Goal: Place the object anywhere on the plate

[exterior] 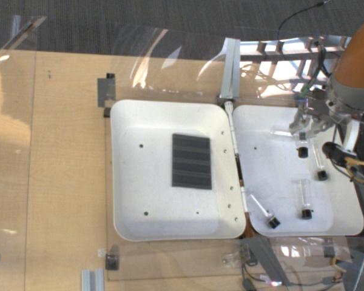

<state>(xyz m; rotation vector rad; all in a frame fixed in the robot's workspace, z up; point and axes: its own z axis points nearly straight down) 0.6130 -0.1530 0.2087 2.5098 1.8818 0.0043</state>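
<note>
1. In the left bin (127, 162), the dark ribbed plate (192, 161) lies flat at the middle; white floor around it is free on all sides.
2. In the right bin (261, 162), the left part is bare.
3. Clear tubes with black caps (304, 200) lie at the near and right parts.
4. The gripper (303, 126) and the arm (355, 71) stand over the far right corner.
</note>
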